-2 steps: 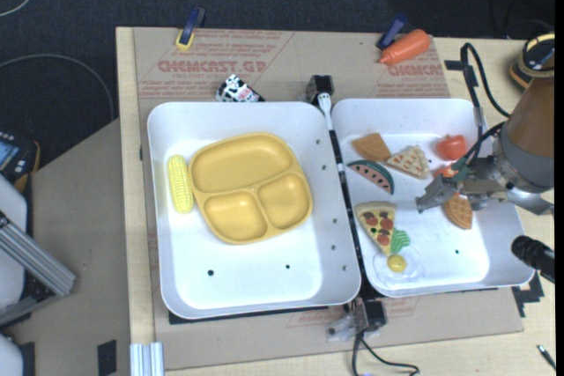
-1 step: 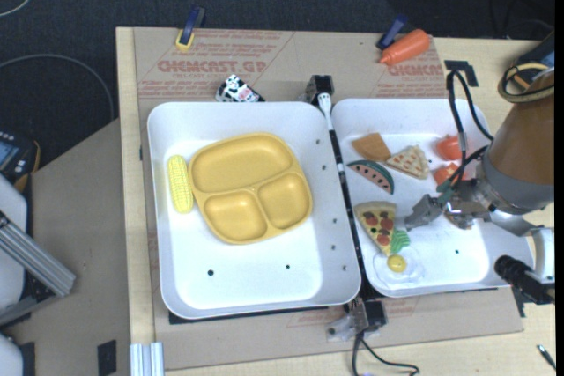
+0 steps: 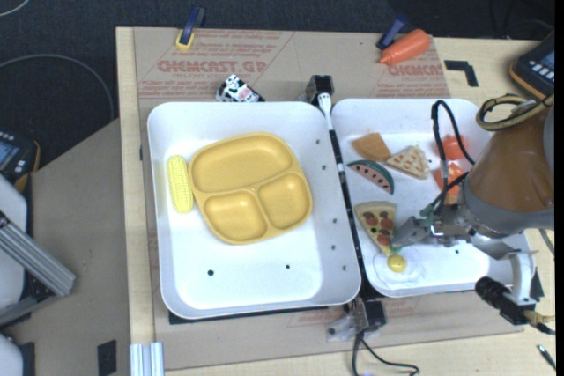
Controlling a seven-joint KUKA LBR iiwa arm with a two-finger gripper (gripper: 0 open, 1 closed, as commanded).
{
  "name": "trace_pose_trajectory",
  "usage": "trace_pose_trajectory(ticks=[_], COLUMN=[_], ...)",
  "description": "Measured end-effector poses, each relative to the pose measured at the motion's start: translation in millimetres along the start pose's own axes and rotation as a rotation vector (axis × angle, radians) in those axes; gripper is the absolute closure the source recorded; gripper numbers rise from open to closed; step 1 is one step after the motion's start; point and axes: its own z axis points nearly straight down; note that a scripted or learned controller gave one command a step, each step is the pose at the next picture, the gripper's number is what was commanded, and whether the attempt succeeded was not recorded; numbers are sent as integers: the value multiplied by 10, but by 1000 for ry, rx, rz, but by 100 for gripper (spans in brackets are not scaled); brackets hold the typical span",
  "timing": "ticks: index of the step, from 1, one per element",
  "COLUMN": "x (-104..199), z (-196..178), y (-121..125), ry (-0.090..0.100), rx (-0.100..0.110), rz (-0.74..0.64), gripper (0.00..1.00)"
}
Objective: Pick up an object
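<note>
My pincer [image 3: 407,233] hangs low over the right bin [image 3: 458,277], its dark tips just beside the pizza slice [image 3: 379,223] and above the fried egg [image 3: 397,263]; I cannot tell whether it is released or clenched, and nothing shows between its tips. Further up the same bin lie a watermelon slice [image 3: 374,173], a triangular sandwich piece [image 3: 408,162], a tan wedge [image 3: 371,144] and an orange piece [image 3: 451,150] partly behind my cable. In the left bin [image 3: 176,277] a yellow divided plate [image 3: 249,187] sits with a corn cob [image 3: 179,182] just beside its left edge. On the counter [image 3: 291,57] beyond the bins lie a carrot [image 3: 404,46] and a small black-and-white toy [image 3: 238,90]
</note>
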Motion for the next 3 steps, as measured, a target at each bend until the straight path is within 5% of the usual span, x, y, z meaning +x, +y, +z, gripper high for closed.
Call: trace_pose_trajectory(ticks=[1, 2, 3], x=[2, 7, -5], z=[147, 30, -391], y=[25, 38, 29], ry=[-2, -3, -6], rx=[-13, -19, -13], rz=[0, 0, -2], gripper=[0, 100, 100])
